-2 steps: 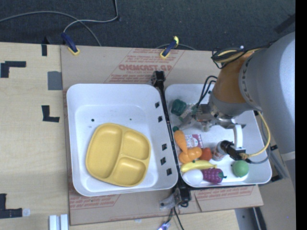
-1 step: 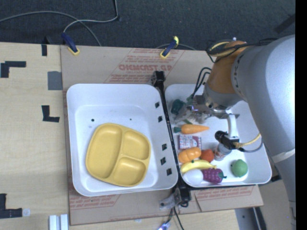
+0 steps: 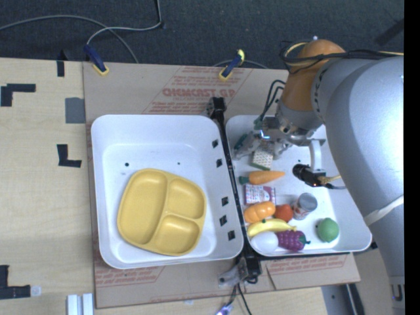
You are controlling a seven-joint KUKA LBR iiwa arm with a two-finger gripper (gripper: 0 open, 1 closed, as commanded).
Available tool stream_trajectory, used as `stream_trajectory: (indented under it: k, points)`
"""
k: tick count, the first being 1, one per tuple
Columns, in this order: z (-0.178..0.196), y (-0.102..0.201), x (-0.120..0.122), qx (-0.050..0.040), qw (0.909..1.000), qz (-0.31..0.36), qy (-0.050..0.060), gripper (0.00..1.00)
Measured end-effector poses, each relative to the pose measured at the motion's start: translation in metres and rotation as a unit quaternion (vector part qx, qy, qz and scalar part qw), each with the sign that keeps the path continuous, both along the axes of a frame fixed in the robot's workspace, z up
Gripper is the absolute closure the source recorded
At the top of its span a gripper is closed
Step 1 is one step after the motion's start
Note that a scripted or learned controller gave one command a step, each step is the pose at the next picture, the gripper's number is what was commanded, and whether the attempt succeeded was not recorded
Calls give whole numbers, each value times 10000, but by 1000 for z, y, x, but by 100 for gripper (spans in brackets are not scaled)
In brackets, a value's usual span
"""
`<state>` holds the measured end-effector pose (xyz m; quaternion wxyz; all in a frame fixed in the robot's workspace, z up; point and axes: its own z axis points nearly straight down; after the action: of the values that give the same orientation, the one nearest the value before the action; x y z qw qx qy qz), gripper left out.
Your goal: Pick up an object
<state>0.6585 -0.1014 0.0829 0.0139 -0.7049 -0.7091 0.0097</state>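
yellow divided plate [image 3: 162, 211] lies in the left bin [image 3: 105, 136]. cardboard sheet [image 3: 151, 90] under both bins, held by two clamps [image 3: 96, 59] at its far edge.

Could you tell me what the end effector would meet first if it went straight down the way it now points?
Probably the small pale waffle-like block just under the end effector, in the right bin; depth is hard to judge from above.

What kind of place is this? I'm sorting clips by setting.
Probably a robotics lab bench: two white bins clamped onto cardboard, toy food such as a carrot and banana, and a grey arm reaching in.
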Motion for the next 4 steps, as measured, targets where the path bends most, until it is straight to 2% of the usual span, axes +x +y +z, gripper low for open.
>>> stream_trajectory:
  k: [1, 2, 3, 4]
  points:
    - [0, 1, 3, -10, 10000, -5, 36, 0]
    - [-1, -2, 3, 13, 10000, 6, 39, 0]
    - [0, 4, 3, -33, 10000, -22, 13, 0]
    - [0, 3, 3, -22, 10000, -13, 18, 0]
